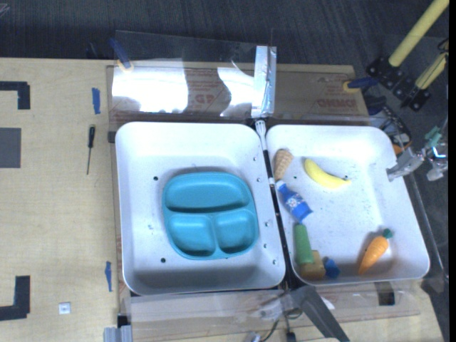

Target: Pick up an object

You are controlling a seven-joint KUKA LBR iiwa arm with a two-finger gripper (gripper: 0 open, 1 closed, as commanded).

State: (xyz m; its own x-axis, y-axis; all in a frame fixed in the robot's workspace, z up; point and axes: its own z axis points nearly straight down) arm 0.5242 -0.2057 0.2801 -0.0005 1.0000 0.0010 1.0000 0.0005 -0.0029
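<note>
The right white bin [356, 137] holds several toys. A yellow banana [325, 174] lies near its middle back, with a tan ice-cream cone [283, 163] to its left by the divider. A blue and white packet [293, 202] sits below the cone. A green bottle-shaped toy [304, 244] lies along the left wall, with a small blue and yellow piece [328, 267] at its foot. An orange carrot [373, 252] rests in the front right corner. My gripper [415, 159] hangs at the bin's right rim, well right of the banana, touching no toy.
The left white bin [135, 148] holds a blue divided tray [209, 213]. A clear plastic sheet [192, 80] stands behind the bins. Yellow-handled tools [420, 23] lie at the back right. A screwdriver [90, 148] rests on the wooden bench at the left.
</note>
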